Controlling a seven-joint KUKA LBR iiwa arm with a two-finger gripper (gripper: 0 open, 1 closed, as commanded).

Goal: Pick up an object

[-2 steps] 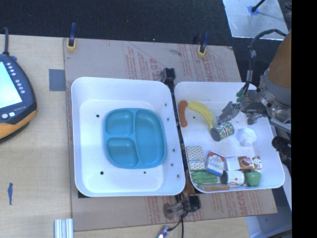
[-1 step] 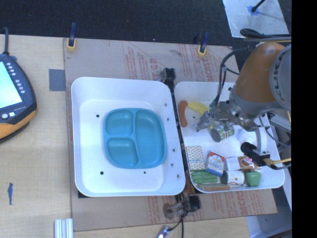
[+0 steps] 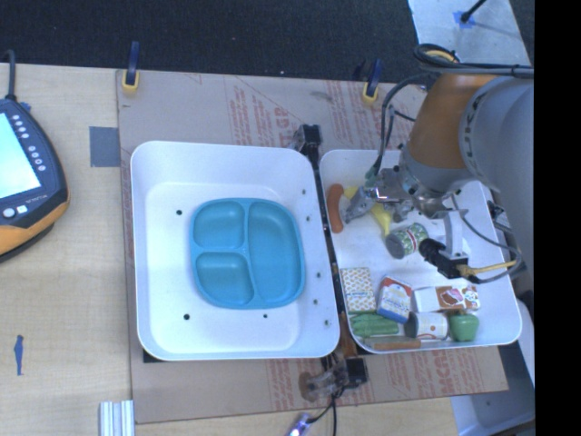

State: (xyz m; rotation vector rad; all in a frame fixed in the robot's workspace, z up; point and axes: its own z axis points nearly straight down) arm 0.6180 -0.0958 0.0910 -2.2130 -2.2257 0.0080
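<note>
Reaching into the right bin (image 3: pixel 508 330), the arm's gripper (image 3: pixel 379 198) sits low among small toy foods.

A yellow piece (image 3: pixel 380 214), perhaps a toy banana, lies right at the gripper's tip, toward 10 o'clock in that bin, but whether it is between the fingers or just beside them cannot be told, nor how wide they stand. Just at 5 o'clock of it rests a small green-labelled can (image 3: pixel 406 240) on its side. An orange sausage shape (image 3: pixel 335 207) lies at 9 o'clock by the bin wall. Along the 6 o'clock edge crowd a checked packet (image 3: pixel 357 290), a blue and red carton (image 3: pixel 395 300) and a green apple (image 3: pixel 464 327). The left bin (image 3: pixel 154 243) holds a blue divided plate (image 3: pixel 247 252) at its centre. At 9 o'clock of the bench lies an orange-trimmed control pendant (image 3: pixel 25 180).
</note>
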